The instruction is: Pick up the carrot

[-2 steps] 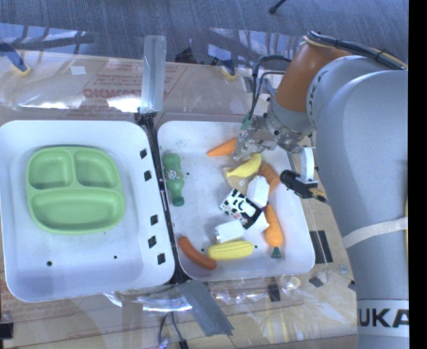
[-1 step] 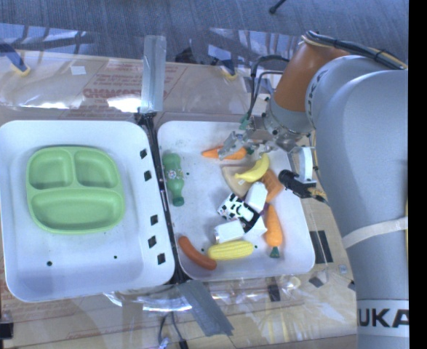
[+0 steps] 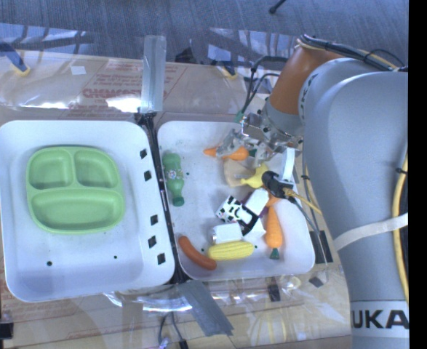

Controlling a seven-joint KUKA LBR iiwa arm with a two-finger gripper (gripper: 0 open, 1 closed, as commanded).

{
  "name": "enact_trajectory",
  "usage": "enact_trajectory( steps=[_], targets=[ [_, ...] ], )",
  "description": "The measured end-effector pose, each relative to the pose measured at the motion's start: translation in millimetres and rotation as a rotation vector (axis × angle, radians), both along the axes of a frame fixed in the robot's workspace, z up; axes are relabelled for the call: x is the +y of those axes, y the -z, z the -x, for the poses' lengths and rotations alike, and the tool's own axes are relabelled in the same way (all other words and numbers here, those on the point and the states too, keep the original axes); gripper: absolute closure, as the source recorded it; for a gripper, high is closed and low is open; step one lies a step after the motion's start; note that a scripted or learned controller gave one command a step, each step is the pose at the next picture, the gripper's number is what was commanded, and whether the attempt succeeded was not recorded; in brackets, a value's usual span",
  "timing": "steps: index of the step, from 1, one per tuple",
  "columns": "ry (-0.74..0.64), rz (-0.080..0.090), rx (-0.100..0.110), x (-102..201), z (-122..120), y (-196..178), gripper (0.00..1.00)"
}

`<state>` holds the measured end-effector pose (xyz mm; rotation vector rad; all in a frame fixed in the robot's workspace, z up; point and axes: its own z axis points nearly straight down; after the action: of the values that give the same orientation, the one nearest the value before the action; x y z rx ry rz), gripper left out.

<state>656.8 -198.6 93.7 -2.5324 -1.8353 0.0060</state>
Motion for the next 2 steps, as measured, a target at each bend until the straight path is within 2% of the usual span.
enact_trajectory(
  steps=[1, 2],
  targets=[
    [0.103, 0.003, -0.007, 1.4, 10.5, 1.1, 0.0],
    [0.097, 0.004, -0.003, 1.7, 10.5, -8.8, 1.0]
  ],
)
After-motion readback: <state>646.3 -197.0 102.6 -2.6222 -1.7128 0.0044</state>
